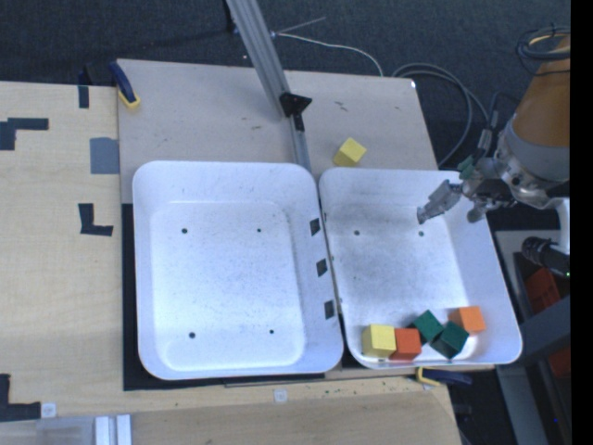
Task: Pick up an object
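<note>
Right bin [482,267]: gripper [451,200] at far edge, grip state unreadable. Blocks [422,335] clustered at near edge, well apart from it.

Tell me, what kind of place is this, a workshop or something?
Most likely a robotics lab set up for grasping trials. A robot arm reaches over two white bins, small coloured blocks lie in the right bin, and tape marks the wooden bench over dark carpet.
</note>
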`<action>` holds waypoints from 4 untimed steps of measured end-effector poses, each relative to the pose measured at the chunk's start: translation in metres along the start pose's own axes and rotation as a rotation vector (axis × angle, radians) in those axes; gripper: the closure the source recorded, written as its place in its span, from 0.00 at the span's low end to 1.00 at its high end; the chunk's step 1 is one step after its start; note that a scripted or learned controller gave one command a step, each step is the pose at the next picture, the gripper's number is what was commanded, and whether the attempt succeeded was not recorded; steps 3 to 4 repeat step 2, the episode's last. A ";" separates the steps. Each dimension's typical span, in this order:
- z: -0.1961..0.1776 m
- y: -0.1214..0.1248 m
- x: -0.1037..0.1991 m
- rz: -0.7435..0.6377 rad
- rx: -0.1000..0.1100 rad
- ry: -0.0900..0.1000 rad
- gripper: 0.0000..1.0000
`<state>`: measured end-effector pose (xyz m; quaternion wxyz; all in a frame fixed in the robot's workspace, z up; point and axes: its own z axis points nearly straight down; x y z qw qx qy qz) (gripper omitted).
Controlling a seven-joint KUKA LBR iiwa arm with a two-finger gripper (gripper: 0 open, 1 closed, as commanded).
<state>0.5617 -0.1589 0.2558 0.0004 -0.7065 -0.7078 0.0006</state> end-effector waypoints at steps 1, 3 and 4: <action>0.108 0.062 -0.007 -0.002 0.003 -0.001 0.00; -0.005 0.040 0.004 0.000 -0.008 -0.002 0.00; -0.005 0.040 0.004 0.000 -0.008 -0.002 0.00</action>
